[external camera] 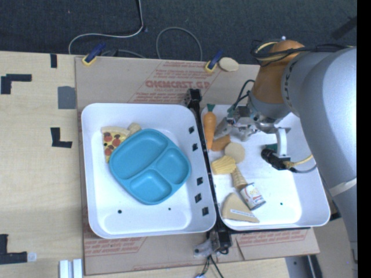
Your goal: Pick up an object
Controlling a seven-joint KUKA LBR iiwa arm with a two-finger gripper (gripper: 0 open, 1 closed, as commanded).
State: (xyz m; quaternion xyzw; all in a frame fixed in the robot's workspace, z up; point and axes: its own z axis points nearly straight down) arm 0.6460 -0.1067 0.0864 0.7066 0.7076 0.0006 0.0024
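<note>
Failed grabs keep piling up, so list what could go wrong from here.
1. The pincer hangs over tightly packed food: the carrot and round cracker lie close together, so it may nudge rather than grip.
2. The carrot hugs the bin wall, leaving little room beside it.

glossy, seemingly plastic blue tray (149,165)

Reaching in from the right, grey arm (330,109) bending down, orange band (272,80) tilting over the wrist, gripper (235,126) hanging low, pointing left.
</note>
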